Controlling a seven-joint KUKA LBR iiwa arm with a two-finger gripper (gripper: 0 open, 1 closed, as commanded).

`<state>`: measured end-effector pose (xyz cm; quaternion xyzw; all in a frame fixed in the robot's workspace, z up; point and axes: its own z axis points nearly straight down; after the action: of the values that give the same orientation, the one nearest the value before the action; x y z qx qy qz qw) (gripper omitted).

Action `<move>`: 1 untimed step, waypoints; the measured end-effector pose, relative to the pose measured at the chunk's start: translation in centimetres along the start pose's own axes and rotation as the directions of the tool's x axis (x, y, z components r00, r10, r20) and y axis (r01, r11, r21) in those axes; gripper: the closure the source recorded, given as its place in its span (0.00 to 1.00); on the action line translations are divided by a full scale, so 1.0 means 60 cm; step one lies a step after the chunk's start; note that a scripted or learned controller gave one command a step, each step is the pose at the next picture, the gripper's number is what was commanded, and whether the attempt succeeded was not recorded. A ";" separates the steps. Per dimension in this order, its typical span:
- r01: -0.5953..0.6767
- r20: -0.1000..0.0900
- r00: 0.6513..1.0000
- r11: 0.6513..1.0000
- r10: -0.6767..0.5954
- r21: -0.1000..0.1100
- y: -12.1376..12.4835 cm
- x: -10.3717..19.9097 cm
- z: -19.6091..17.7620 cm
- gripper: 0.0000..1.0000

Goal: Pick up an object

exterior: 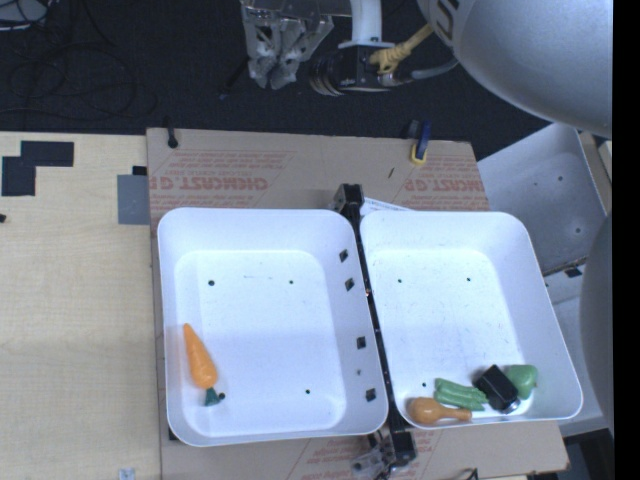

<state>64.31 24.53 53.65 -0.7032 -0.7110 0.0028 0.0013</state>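
A toy carrot with a small green top lies near the front left corner of the left bin. In the front right corner of the right bin several small items sit close together: a green pod, a black block, a green piece and an orange gourd-shaped toy. My gripper hangs high at the top of the camera view, behind the bins and roughly above the back of the left one, far from every object. Nothing is visible in it.
A black divider with clips runs between the two bins. The bins rest on a cardboard sheet with a blue and yellow clamp at its back edge. The large grey arm occupies the upper right.
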 end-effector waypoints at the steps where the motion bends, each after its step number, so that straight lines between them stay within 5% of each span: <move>1: 0.001 0.000 1.000 1.000 -0.001 0.001 0.000 0.000 0.001 1.00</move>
<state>64.30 24.54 53.60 -0.7029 -0.7113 0.0030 0.0015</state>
